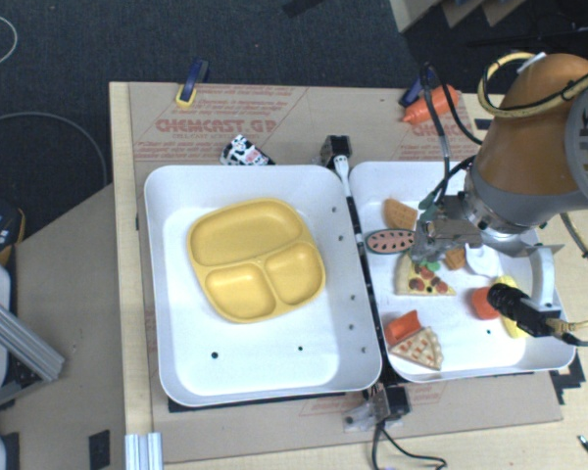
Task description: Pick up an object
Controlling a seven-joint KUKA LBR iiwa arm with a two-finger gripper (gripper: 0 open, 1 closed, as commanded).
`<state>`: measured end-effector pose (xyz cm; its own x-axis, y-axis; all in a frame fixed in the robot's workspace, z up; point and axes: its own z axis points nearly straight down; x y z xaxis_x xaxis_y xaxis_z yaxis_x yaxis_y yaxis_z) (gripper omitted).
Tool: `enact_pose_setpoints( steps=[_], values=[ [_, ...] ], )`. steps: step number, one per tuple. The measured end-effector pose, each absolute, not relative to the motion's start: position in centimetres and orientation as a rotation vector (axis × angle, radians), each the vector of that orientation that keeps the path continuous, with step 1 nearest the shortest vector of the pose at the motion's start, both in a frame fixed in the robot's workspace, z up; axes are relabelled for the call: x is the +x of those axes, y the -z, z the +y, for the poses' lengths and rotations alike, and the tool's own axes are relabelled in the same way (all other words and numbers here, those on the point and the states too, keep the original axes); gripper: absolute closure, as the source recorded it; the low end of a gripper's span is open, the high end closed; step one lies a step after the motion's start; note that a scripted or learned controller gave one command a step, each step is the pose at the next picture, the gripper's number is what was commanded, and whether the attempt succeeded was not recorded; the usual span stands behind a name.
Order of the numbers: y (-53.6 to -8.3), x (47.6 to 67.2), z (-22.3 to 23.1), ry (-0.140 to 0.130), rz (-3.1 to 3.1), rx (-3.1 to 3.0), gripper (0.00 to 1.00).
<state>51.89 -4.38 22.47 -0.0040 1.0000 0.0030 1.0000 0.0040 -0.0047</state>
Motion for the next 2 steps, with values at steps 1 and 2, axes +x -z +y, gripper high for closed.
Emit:
enact_pose_setpoints(
  steps=[1, 2],
  values=[
    [-21.88, 49.39, -1.03, -0.003, -2.221, -2.214, 1.0],
    [-21.66, 50.04, -2.01, 0.0, -2.221, -2.222, 1.0]
  ],
)
